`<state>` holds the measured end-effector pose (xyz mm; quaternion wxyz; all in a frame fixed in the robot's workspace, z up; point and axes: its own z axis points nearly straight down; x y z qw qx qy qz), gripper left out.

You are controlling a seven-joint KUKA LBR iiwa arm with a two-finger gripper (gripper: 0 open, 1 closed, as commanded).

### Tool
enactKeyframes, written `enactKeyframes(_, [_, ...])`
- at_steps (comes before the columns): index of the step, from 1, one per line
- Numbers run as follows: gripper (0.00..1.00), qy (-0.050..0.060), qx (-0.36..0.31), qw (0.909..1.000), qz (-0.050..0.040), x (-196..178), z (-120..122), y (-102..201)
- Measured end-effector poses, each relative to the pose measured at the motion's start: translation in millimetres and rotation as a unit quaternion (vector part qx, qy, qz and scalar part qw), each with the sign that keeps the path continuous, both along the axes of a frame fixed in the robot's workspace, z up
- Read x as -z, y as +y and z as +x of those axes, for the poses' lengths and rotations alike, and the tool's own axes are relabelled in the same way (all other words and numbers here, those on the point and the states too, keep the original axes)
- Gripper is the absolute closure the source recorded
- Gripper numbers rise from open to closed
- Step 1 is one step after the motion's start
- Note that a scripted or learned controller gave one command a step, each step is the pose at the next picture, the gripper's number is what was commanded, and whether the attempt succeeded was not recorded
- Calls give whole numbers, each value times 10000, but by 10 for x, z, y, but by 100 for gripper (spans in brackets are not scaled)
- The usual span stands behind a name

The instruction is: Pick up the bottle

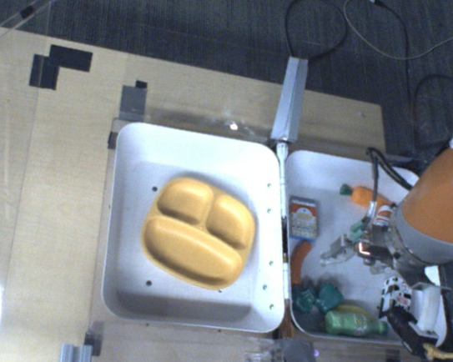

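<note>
In the right white bin (429, 183), near edge: the green plastic bottle (355, 322) lies on its side, wedged beside teal toys (316, 298).
Gripper (350, 247): poised farther in, above bare floor, apart from the bottle.
Fingers: too blurred to tell.
Left bin (122, 228): holds a yellow compartment tray (199, 231).

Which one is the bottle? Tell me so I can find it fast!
Look in the right-hand white bin, at the edge nearest the camera. The bottle lies on its side there, next to the teal toy. It is the one light green thing with a yellow top.
</note>
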<state>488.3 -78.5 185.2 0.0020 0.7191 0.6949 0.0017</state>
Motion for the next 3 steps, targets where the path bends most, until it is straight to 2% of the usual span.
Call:
enactKeyframes(1, [0,9,1191,9929,12,7,-3,665])
enactKeyframes(2, [0,4,-319,9995,-1,4,107,443])
enactKeyframes(3, [0,17,-785,9969,1,883,-9,-107])
